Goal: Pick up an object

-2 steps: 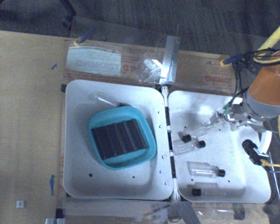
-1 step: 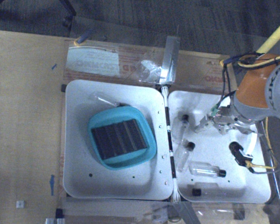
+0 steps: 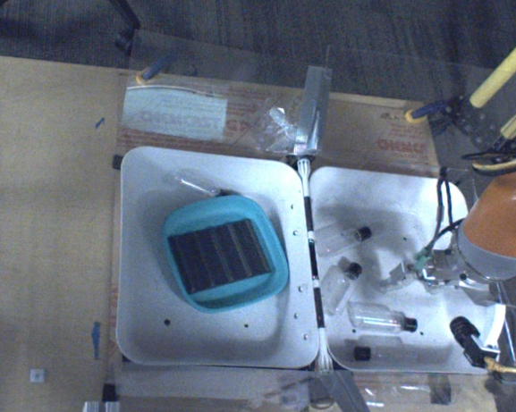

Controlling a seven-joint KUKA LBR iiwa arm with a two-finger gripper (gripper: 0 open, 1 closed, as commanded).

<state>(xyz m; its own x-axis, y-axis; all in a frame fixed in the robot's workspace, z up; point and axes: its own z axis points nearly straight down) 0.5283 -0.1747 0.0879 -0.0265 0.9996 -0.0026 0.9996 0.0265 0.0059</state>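
Nearest the lens, a small black cap (image 3: 362, 352) lies by the right bin's (image 3: 393, 196) front wall, w/ a clear capped bottle (image 3: 380, 321) on its side just behind. Likely light, stiff, slick; best taken across the body. More clear vials (image 3: 343, 239) are scattered nearby. Gripper (image 3: 425, 269) hovers over that bin; finger state can't be told. Left bin (image 3: 139, 235) holds a teal tray (image 3: 225, 252), w/ a dark ribbed insert.

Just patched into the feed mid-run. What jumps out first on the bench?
The teal tray with a dark ribbed insert dominates the left bin. In the right bin, small clear vials with black caps lie scattered, one clear bottle near the front. The arm's orange band hangs over that bin's right edge.
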